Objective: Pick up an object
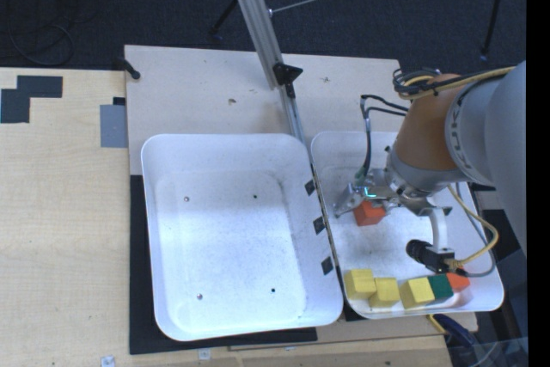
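We see the end effector [368,200] low in the right bin [481,292], an orange block [370,214] right at its tip; whether it grips the block, we cannot tell.

Two shallow white bins sit side by side on the tabletop, a left bin [172,185] and a right bin [481,292]. The right bin holds three yellow blocks [360,282] [386,292] [418,291], one green block [441,286], and two orange-red blocks [370,213] [459,280], six blocks in all.
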You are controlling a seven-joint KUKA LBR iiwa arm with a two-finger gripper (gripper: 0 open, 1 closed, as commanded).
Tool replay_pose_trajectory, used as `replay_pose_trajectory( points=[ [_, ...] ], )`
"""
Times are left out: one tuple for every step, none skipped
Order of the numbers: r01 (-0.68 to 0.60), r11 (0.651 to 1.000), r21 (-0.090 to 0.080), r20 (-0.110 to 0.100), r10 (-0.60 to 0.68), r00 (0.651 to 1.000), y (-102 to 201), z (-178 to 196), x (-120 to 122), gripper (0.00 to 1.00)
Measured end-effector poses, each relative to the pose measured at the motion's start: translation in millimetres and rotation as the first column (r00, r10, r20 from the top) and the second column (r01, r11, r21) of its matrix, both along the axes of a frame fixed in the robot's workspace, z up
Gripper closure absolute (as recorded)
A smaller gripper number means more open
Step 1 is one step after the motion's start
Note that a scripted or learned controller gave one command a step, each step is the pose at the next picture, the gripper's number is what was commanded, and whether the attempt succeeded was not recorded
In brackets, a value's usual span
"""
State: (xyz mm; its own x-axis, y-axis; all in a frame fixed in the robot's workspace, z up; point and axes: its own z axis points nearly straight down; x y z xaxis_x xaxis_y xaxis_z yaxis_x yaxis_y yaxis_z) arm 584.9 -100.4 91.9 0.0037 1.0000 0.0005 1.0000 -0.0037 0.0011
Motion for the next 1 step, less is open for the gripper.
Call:
replay_pose_trajectory(
  points=[
    [0.007, 1.000, 0.001, -0.001, -0.007, 1.000, -1.7, 9.6, -0.5, 1.00]
  ],
)
